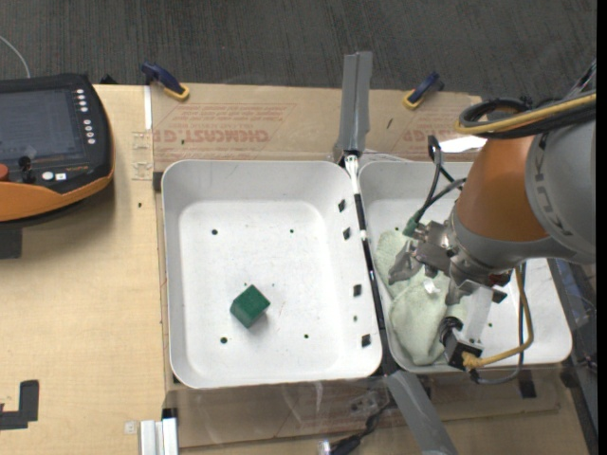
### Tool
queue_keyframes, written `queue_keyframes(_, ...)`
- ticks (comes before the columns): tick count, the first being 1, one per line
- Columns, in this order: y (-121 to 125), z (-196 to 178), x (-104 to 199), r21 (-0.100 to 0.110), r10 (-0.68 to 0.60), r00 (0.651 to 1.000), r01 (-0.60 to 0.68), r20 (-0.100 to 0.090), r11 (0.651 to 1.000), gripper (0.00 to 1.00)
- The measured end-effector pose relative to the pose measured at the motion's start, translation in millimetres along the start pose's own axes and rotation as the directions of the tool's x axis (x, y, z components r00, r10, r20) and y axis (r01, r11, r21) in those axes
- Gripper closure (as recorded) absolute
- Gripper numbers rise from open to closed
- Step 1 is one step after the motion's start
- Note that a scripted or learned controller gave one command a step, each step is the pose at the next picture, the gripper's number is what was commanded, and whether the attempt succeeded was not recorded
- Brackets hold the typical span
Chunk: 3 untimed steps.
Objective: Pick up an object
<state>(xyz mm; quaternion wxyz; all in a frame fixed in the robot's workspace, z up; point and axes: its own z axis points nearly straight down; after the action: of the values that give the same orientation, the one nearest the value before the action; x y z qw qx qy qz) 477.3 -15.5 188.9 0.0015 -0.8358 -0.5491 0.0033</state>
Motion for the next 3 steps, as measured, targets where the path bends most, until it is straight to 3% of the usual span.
queue_keyframes(1,-20.2,0.5,46.5,0.001,-0.555,0.832,0.555,0.000,0.832,0.00)
queue_keyframes(2,-3.4,20.4,131.2,-0.001,-0.751,0.660,0.751,0.002,0.660,0.00)
queue_keyframes(3,-62.2,100.5,143.7,0.001,-0.899,0.439,0.899,0.001,0.439,0.00)
